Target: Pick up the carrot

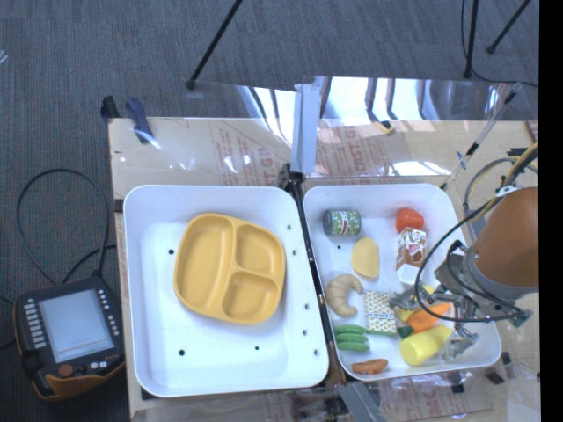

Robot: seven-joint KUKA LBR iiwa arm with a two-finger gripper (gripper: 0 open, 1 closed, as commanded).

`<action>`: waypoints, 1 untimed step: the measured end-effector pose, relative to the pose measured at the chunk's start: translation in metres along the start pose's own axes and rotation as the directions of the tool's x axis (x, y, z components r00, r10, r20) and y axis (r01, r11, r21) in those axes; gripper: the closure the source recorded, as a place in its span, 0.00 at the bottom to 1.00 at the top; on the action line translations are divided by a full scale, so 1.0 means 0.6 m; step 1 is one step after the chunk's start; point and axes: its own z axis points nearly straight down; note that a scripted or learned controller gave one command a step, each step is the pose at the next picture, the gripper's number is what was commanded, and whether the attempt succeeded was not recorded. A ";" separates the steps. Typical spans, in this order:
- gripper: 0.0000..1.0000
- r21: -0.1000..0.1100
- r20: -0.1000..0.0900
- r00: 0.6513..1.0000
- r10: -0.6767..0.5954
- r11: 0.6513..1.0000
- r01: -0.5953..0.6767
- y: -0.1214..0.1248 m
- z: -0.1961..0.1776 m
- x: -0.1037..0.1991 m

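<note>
The carrot [424,320], orange with a small green top, lies in the right bin [387,193] near its front right corner. My gripper [433,323] is down over it, open. One finger [407,301] stands on the carrot's far-left side and the other finger [459,345] on its near-right side. The carrot lies between them, partly hidden by the wrist and its black cables.
Crowded round the carrot are a yellow fruit [420,348], a checked cracker [379,311], green pea pods [352,338], a sausage [369,367] and a croissant [343,294]. Farther back are a green can [341,223], a tomato [409,219] and a carton [411,250]. The left bin [149,209] holds a yellow divided plate [230,268].
</note>
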 end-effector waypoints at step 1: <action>0.00 -0.002 -0.003 0.993 -0.120 0.993 0.120 0.032 0.001 -0.023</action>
